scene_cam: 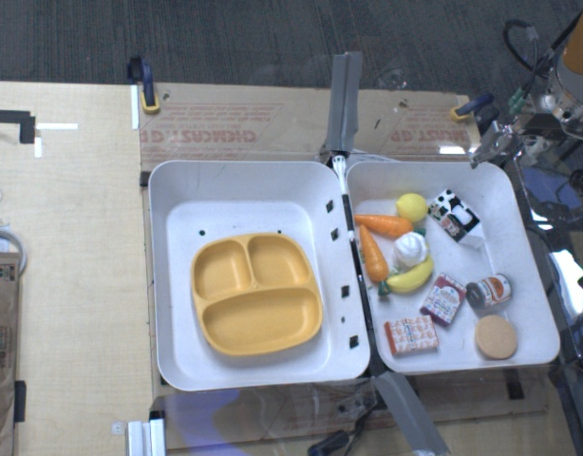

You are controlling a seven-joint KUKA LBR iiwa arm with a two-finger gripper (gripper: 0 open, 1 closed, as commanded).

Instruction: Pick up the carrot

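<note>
At the far left edge of the counter (pixel 64 283), a brown paper-like item (pixel 1 350) is cut off by the frame, so what it is stays unclear. The left bin (pixel 168 255) holds a yellow divided plate (pixel 257 294) with three compartments. In the right bin (pixel 519 217), two carrots lie near the left wall: one carrot (pixel 385 224) lies almost level, pointing left, and a second carrot (pixel 372 254) runs downward just below it, their thick ends close together. Beside them sit a lemon (pixel 412 206), a white garlic-like piece (pixel 410 249) and a banana (pixel 409 277), the banana partly under the white piece. Farther right are a black-and-white carton (pixel 454 215), two small red packets (pixel 411 334) (pixel 443 299), a tin can (pixel 489 293) on its side and a tan round disc (pixel 496 337). The tool (pixel 496 141) hangs over the bin's upper right corner, well apart from the carrots, tangled among cables; I cannot tell how it is set. The arm is cut off by the frame's right edge.
</note>
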